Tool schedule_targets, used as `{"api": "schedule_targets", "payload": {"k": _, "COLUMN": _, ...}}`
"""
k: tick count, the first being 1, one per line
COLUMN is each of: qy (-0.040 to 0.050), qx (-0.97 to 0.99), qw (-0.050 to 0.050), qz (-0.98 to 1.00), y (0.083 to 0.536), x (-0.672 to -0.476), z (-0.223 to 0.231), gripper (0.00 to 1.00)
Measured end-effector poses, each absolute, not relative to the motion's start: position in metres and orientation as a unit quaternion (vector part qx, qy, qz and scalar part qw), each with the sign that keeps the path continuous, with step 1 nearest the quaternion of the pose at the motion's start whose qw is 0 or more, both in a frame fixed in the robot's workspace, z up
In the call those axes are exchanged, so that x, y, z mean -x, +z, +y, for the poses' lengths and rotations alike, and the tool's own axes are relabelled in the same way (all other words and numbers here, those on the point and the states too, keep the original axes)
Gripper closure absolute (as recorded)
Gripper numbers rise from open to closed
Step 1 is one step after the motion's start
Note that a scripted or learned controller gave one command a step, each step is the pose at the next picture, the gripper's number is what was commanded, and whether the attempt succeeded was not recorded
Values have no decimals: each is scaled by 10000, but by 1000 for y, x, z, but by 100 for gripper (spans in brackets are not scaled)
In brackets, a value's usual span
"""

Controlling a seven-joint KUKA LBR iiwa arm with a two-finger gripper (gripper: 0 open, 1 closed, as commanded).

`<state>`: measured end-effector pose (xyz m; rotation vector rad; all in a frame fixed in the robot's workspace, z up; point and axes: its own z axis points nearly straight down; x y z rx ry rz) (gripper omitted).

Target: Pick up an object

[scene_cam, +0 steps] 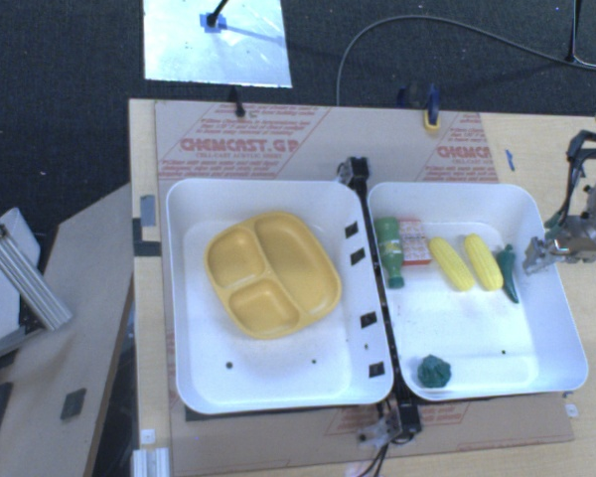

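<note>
The right bin (477, 331) holds a green bottle (388, 252) lying along its left wall, with a red and white packet (413, 241) beside it. Right of them lie two yellow corn cobs (451, 264) (483, 261) and a dark green pepper (508, 274). A small teal broccoli-like lump (434, 371) sits near the front wall. My gripper (534, 256) hangs over the right rim of this bin, just right of the pepper, and nothing shows in its grasp.
The left bin (184, 306) carries a yellow divided plate (273, 274). Black clips run along the seam between the bins. A shiny metal sheet (216, 30) lies at the back, and an aluminium bar (20, 276) stands at the left.
</note>
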<state>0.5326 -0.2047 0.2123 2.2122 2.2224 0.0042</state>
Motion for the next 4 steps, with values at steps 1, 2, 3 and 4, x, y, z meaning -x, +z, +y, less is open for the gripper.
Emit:
{"api": "schedule_targets", "payload": {"k": 1, "qy": 9, "qx": -7054, "qw": 20, "qz": 7088, "y": 244, "x": -534, "z": -205, "gripper": 100}}
{"api": "schedule_targets", "payload": {"k": 2, "qy": 12, "qx": -7043, "qw": 14, "qz": 7099, "y": 252, "x": -553, "z": -159, "gripper": 100}}
{"api": "schedule_targets", "payload": {"k": 3, "qy": 12, "qx": -7042, "qw": 15, "qz": 7100, "y": 244, "x": -579, "z": -102, "gripper": 100}}
{"api": "schedule_targets", "payload": {"k": 4, "qy": 10, "qx": -7044, "qw": 12, "qz": 7098, "y": 232, "x": -594, "z": -55, "gripper": 100}}
